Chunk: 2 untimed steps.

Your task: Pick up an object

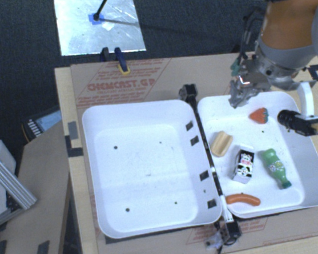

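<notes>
I hover the tool [239, 97], grip state unclear, over the right bin's [311, 151] far edge; descending here risks missing the strawberry [259, 116].

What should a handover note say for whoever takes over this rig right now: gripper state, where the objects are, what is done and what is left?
Gripper: over the far left part of the right bin, nothing seen between its fingers; open or shut cannot be told.
Objects, all in the right bin: strawberry just right of the gripper, tan block, black-and-white carton, green bottle, sausage at the near edge.
Left bin: nothing to handle there.
Done: no pick yet.
Left: grasp and lift one object; the strawberry looks nearest.
</notes>
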Tool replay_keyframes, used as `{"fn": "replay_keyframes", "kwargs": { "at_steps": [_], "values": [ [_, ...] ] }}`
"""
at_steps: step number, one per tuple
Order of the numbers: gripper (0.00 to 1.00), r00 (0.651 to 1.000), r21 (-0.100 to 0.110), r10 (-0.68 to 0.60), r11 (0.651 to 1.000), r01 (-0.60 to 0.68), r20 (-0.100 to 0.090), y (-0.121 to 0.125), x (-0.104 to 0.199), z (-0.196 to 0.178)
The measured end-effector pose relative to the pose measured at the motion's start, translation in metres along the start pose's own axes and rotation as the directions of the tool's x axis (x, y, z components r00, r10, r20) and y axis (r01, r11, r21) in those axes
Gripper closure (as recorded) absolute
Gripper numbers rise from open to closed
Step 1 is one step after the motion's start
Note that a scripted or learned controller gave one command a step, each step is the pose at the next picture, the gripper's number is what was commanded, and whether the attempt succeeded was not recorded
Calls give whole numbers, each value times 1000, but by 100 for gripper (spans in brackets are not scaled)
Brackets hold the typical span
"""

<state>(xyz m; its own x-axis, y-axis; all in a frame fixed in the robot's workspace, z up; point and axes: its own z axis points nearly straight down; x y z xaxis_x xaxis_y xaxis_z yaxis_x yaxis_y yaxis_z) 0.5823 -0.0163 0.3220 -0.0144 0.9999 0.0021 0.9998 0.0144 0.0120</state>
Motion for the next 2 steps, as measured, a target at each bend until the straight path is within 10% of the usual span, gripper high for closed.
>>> {"fn": "replay_keyframes", "kwargs": {
  "at_steps": [2],
  "values": [
    [100, 1000, 0, 6, 1000, -6, 0, 8, 105, -144]
  ]
}}
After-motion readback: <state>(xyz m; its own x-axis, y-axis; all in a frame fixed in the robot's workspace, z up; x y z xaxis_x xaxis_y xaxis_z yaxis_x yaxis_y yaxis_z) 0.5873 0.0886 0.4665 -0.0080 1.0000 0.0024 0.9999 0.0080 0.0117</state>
